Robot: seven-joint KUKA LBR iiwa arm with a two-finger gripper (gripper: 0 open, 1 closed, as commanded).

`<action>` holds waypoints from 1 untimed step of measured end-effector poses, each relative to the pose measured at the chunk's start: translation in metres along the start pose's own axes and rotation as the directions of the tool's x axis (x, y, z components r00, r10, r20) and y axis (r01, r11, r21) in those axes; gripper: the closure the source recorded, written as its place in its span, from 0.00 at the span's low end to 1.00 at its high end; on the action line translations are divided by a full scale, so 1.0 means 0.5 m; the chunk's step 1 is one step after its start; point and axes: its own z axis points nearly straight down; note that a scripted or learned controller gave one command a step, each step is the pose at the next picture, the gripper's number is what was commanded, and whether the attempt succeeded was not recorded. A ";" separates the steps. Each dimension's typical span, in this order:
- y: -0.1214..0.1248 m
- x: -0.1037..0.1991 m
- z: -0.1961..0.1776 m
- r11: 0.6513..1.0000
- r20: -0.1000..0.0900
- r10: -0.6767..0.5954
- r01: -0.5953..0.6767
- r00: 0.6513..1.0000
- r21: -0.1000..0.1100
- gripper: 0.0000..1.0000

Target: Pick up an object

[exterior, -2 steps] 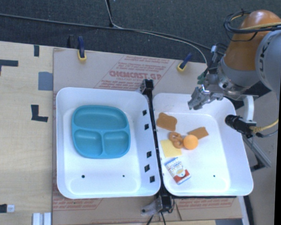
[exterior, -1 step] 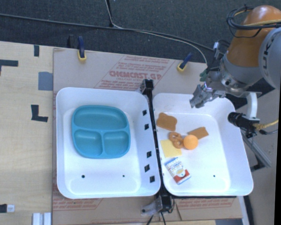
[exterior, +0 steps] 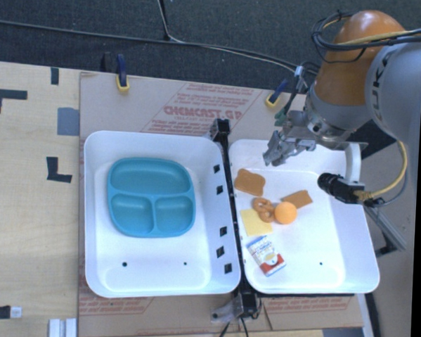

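Here gripper (exterior: 275, 159) hangs above right bin (exterior: 346, 266), near the toast slice (exterior: 250, 182); finger spacing cannot be judged.

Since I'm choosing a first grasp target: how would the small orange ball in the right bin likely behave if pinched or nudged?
The orange ball looks round and smooth, so it would probably roll if nudged. It touches the pretzel-shaped piece and sits beside the brown slab, which might check its travel. Its curved surface could slip from an off-centre pinch by the end effector.
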 end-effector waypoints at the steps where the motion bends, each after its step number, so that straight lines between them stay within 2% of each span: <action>1: 0.006 0.105 -0.001 1.000 0.000 -0.001 0.001 1.000 -0.001 1.00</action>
